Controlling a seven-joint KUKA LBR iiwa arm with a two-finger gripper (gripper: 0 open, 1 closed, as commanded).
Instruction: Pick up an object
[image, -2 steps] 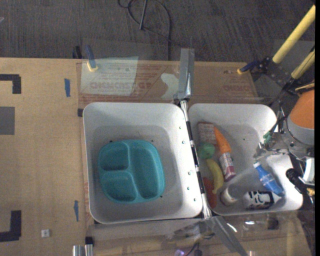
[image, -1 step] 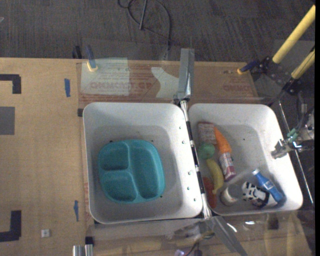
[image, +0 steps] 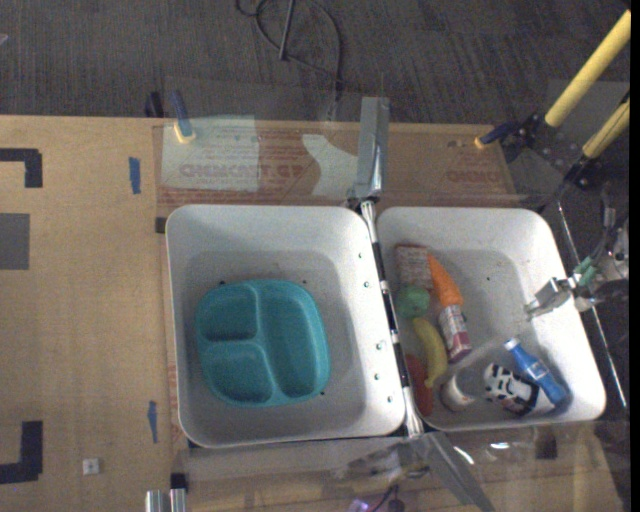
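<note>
At right edge of counter (image: 90, 300), tool (image: 553, 293) sits over right bin's (image: 560, 250) rim; jaw state cannot be told, nothing seen between them. Right bin: orange carrot (image: 445, 283), banana (image: 431, 347), blue bottle (image: 536, 372), black-and-white toy (image: 505, 386), all along left wall and near corner. Left bin (image: 190, 240): teal divided plate (image: 262, 342).

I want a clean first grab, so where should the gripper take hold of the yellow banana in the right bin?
Probably at the middle of the yellow banana, coming straight down with the fingers closing across its narrow width. It lies flat and lengthwise, and its curved body is slimmest crosswise. A green object sits near its top end and a white cup by its lower end, so the middle looks least crowded.
</note>
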